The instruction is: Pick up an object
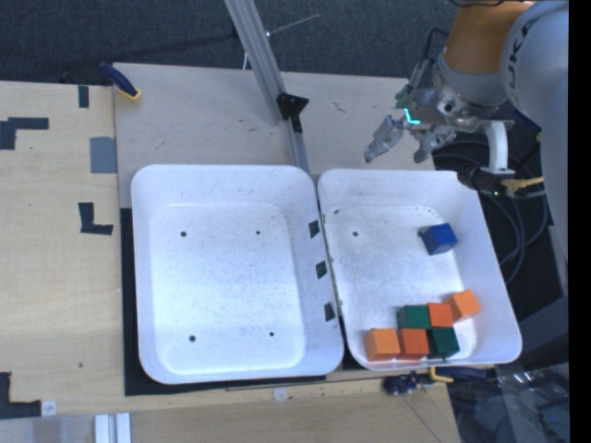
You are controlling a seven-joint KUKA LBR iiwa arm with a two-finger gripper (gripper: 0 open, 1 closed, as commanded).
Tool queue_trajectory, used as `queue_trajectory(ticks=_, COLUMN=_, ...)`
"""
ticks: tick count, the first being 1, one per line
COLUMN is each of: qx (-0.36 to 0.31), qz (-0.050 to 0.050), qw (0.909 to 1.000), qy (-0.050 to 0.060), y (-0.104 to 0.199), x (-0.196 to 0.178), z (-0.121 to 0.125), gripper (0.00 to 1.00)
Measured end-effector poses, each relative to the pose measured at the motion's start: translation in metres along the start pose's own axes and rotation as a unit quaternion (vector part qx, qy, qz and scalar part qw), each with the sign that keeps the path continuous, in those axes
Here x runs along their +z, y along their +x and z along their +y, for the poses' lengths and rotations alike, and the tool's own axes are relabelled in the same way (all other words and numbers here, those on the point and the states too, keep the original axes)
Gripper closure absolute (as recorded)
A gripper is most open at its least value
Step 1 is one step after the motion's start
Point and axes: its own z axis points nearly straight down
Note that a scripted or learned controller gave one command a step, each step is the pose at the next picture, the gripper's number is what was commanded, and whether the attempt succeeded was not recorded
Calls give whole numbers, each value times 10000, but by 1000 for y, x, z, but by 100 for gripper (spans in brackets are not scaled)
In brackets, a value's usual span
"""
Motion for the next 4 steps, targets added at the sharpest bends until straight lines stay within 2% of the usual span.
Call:
queue_trajectory(ticks=1, qx=-5, qz=-8, qw=10000, qy=-22, y=0, x=-3, z=1, gripper=0)
queue_trajectory(ticks=4, qx=0, qz=-9, qw=10000, qy=6, y=-6, x=162, z=-18, gripper=0)
